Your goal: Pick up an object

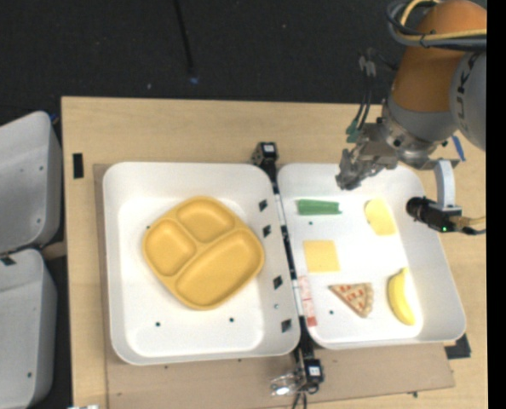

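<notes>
My claw [348, 175] hangs over the back edge of the right bin [432, 313], at its far left corner, with my grey wrist and orange band rising up and to the right behind it. From this slant I cannot tell whether the claw is spread or pressed together; nothing shows between its tips.

Just below and left of the claw lies a green strip [319, 206], flat on the bin floor. Its long axis runs left to right, nearly parallel to the bin's back wall, with the right end sitting a touch lower. It is the nearest thing to me, close by but apart from the claw.

To the right of the strip lies a yellow oval piece [379, 216], its long axis running from upper left to lower right. Below the strip is a flat yellow square [321, 256], its edges roughly in line with the bin walls. Nearer the front sits a pizza slice [355, 296], its tip pointing down and right, its broad crust edge toward the left. Beside it, near the right wall, lies a banana [399, 296], long axis running near to far, curved slightly.

The left bin [125, 331] holds a yellow tray [204, 251] with three compartments, turned at a slant. Both bins rest side by side on the wooden surface [193, 113], joined by a row of black clips.
</notes>
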You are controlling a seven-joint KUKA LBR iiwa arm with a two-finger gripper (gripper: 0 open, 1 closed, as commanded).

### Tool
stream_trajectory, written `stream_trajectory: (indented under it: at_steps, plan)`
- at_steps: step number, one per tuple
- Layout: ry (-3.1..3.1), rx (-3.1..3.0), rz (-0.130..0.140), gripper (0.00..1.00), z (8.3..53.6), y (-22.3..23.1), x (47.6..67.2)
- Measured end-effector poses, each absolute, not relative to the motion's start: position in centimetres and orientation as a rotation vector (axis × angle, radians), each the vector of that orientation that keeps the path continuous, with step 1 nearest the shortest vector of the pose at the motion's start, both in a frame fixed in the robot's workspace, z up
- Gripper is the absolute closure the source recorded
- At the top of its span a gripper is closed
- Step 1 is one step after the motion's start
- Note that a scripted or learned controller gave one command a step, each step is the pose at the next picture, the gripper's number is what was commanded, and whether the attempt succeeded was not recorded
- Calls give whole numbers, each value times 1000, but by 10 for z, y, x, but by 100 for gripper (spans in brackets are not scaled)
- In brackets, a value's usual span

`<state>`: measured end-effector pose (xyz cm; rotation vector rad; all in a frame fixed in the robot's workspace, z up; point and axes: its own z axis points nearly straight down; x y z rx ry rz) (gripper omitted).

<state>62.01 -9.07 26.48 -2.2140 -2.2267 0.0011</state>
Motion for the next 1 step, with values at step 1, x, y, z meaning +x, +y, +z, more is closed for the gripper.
stream_trajectory:
  at_steps: [1]
  plan:
    - [-2228,-2214,0,100,250,-38,621]
